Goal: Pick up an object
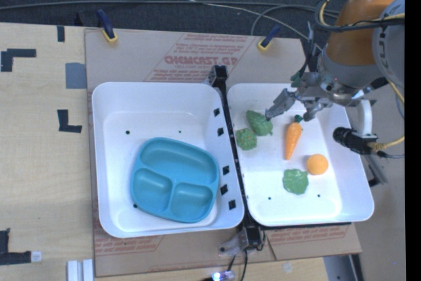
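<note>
Gripper [291, 110] hung low over the far end of the right bin [355, 207], its two dark fingers splayed wide with nothing between them, one finger [279, 104] reaching out toward the divider and the other pointing down at the leafy top of the toy carrot [293, 139]. Right under that outstretched finger sat a green broccoli piece [259, 123], with a second green piece [246, 139] just beside it, nearly touching, close against the black divider. That crowding looked to me like the trouble: if the jaws came down from there, one finger could land on top of a piece instead of alongside it, or push the two greens together so neither seated cleanly. The carrot lay just beside the other finger, tilted along the bin, and a straddle across two things seemed a real risk. Farther toward the near side, a small orange ball [317, 164] and another green lump [295, 181] sat close together; the ball I judged would roll away from a glancing touch. Over in the left bin [105, 141], the blue divided tray [174, 179] lay well apart from all this.
</note>
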`<action>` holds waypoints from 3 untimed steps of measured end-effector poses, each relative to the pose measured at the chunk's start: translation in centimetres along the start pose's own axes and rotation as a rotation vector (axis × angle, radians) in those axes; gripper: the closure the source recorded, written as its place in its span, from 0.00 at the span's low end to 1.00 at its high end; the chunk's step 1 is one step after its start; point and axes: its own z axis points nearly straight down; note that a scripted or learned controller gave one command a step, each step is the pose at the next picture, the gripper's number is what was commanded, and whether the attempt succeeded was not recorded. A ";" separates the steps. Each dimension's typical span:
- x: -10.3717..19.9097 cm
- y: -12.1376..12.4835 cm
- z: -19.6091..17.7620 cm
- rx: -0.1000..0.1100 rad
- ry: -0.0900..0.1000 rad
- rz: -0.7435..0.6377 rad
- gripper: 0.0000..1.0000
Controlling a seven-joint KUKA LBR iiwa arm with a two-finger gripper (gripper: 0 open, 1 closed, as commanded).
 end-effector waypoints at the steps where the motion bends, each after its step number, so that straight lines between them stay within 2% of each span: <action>1: 0.0 0.2 -0.8 -0.013 -0.001 -0.003 0.00; 3: -0.8 0.3 11.8 -0.007 -0.002 -0.002 0.00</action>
